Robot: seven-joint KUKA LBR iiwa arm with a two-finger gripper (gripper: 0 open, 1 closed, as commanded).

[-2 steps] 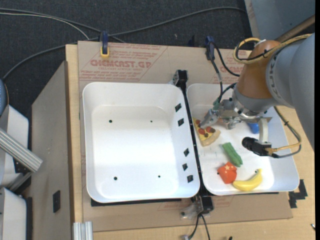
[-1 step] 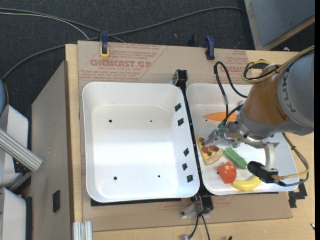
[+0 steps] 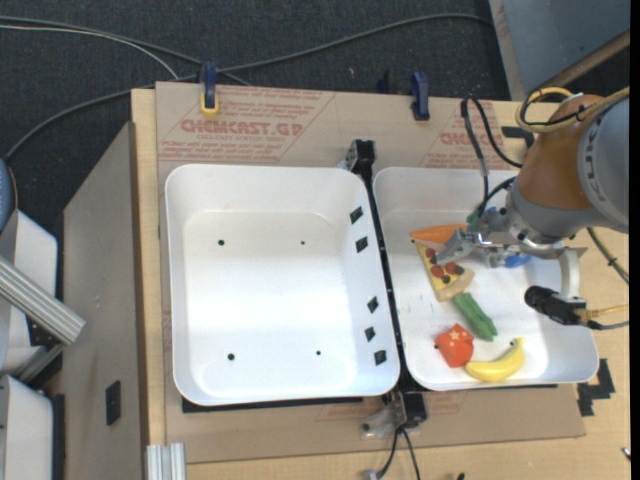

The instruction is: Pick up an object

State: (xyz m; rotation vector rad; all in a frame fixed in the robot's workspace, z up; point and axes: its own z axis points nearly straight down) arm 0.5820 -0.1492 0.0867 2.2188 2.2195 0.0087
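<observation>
Camera view: pizza slice (image 3: 446, 271) tip downward-right

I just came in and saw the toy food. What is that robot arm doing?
The robot arm is reaching into the right bin to try to pick up a toy. Its hand is low over the pizza slice, next to an orange wedge. I can't tell whether it has grabbed anything. A green vegetable, a red tomato and a yellow banana lie nearer the front of the bin.
</observation>
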